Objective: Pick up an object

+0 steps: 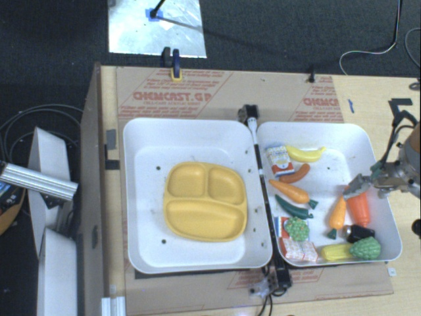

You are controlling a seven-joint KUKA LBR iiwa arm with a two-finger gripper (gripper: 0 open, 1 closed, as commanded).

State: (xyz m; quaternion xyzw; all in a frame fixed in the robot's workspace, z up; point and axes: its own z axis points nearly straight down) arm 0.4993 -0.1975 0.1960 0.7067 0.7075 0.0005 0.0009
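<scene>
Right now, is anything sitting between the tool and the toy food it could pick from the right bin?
Nothing visible does. The tool hangs over the right bin, directly above the red-orange piece with the small orange carrot beside it. No other item lies over them; the eggplant and broccoli sit nearer the front wall.

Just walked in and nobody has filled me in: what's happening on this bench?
A robot arm reaches in from the right over the right bin, which holds toy food: a banana, a sausage, carrots and other pieces. Its gripper sits low beside an orange carrot and a red-orange piece, with nothing clearly held. The left bin holds a yellow divided plate.
</scene>
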